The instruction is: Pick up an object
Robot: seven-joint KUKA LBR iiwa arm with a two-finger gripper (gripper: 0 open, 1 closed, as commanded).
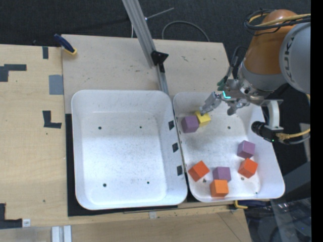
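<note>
My gripper (221, 106) hangs over the far part of the right bin (276, 184), open, with nothing between its fingers. One fingertip (208, 107) is just above a small yellow cube (203, 118), which touches a purple cube (190, 123) on its left. Other cubes lie nearer the front of this bin: a purple one (246, 148), an orange one (248, 167), another purple one (221, 173), and two orange ones (199, 170) (219, 187).
The left bin (81, 135) stands beside the right one, their rims meeting in the middle. A slanted metal pole (144, 32) rises behind the bins. A blue and yellow object (65, 43) lies on the bench at far left.
</note>
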